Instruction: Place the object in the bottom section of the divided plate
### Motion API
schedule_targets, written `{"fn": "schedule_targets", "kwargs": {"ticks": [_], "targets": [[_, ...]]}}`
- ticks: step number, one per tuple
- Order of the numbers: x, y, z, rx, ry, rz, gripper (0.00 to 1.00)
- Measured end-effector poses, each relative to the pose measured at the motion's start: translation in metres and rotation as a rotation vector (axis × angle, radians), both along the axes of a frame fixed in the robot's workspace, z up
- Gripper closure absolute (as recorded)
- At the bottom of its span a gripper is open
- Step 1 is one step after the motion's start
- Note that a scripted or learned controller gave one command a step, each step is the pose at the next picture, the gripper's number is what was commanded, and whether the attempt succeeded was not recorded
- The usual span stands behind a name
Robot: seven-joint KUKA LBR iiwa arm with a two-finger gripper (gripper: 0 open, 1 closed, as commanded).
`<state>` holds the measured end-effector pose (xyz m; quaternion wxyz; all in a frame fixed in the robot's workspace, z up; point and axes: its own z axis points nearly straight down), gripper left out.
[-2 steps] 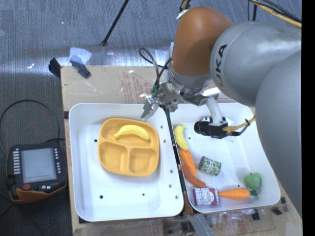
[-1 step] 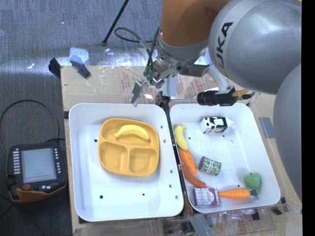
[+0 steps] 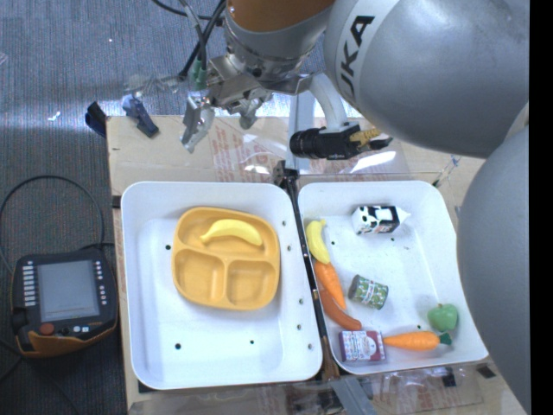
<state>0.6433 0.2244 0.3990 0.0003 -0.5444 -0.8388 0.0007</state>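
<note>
Grey carpet surrounds the bench (image 3: 173, 150), where the nearer edge of the left bin (image 3: 220, 366) lies furthest from the end effector (image 3: 200, 119), and the yellow divided plate (image 3: 228, 259) sits in that bin, below the end effector and nearer the camera. A banana (image 3: 232, 231) lies in the plate's far, wide section, so by this view the two near sections are unfilled and the placement appears not yet done. End effector fingers (image 3: 192, 130) hang spread with nothing between them above the bench's far edge, though their tips are small and hard to resolve.
</note>
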Motion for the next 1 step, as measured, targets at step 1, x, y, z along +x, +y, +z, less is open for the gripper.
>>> {"fn": "schedule_targets", "kwargs": {"ticks": [1], "targets": [[-0.0334, -0.0012, 0.0379, 0.0, 0.0, 0.096, 0.0]]}}
